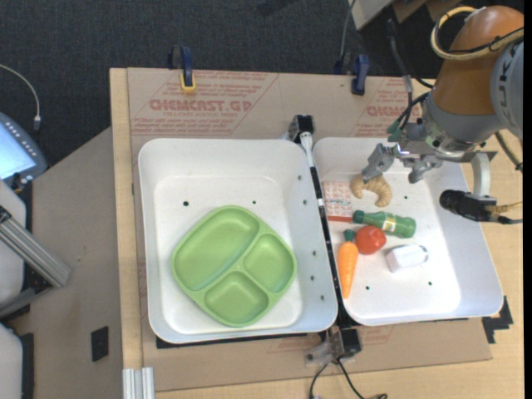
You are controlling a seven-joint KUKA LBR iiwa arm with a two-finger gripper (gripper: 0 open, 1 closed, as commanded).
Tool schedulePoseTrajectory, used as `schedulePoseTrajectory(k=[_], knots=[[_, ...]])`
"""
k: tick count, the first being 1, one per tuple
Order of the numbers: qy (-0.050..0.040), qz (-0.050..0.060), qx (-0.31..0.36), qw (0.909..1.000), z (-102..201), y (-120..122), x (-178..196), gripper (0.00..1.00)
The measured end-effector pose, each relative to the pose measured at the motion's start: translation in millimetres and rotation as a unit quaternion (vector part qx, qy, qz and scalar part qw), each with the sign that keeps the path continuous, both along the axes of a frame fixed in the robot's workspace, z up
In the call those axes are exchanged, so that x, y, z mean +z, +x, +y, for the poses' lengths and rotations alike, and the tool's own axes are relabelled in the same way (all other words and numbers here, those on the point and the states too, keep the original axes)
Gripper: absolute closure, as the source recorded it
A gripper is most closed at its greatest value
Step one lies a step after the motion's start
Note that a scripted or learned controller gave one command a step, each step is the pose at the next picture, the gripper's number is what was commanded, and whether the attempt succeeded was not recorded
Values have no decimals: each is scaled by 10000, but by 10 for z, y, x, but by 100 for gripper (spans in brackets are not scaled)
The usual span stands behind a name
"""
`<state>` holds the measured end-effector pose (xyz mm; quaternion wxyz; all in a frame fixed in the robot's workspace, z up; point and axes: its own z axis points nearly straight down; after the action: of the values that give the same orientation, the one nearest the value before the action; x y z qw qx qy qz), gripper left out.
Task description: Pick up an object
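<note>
Gripper [397, 160] spread wide over the right bin's [465, 285] far edge, holding nothing.
You see a croissant [374, 189] just below it, then green bottle [385, 220], tomato [370, 239], carrot [347, 267], white block [406, 257]; the left bin [158, 223] carries a glossy divided green plate [234, 264].

Toys are crowding the right bin's [465, 293] left half: croissant [373, 189], bottle [384, 221], tomato [370, 239], carrot [347, 267], white block [406, 257]. Its lower right floor is lying open.

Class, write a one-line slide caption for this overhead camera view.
Robot hand hovers open above a croissant in the right bin; a green divided plate sits in the left bin.
</note>
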<state>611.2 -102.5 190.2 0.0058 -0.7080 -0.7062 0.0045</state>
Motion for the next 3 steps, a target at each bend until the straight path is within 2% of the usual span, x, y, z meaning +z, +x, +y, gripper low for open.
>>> schedulePoseTrajectory(k=[1,2,3], knots=[[-6,-65,13,10000,2,30,70,0],[-1,-36,17,10000,106,-4,-452,0],[-2,-42,6,10000,73,-73,-905,0]])
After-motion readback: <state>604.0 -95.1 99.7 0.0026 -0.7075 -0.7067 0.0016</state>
